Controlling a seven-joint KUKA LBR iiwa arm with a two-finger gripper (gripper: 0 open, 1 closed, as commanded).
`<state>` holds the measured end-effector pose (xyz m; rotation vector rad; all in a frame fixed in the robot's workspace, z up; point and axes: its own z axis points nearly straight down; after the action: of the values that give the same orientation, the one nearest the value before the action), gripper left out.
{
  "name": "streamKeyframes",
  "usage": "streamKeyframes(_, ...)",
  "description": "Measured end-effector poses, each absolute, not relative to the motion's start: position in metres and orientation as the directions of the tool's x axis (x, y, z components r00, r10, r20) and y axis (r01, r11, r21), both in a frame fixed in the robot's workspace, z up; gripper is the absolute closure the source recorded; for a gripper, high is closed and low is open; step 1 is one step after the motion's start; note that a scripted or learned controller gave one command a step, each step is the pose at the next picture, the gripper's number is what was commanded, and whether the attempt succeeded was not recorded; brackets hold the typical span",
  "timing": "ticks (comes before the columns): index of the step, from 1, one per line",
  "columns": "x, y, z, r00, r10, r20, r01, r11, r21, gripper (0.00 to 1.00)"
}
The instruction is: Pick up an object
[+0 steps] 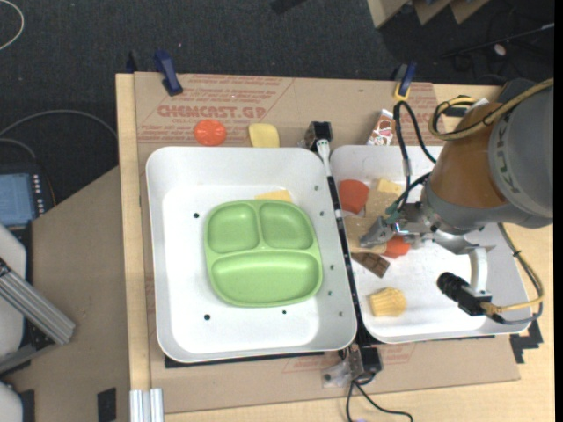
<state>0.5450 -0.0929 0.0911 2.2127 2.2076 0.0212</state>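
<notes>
I see my gripper low in the right bin, but I cannot tell its grip. A red piece lies just beside it, a brown block below, a red cup above. The green tray sits in the left bin.

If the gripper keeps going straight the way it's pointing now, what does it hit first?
The gripper points left and down in the right bin. It would probably meet the brown block or the bin floor; depth is unclear.
</notes>
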Motion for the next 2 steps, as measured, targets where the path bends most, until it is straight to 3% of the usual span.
streamKeyframes(1,0.518,-0.094,0.09,0.0,1.0,0.002,1.0,0.0,0.012,0.0)
streamKeyframes(2,0.567,-0.143,0.11,0.0,1.0,-0.005,1.0,0.0,0.008,0.0)
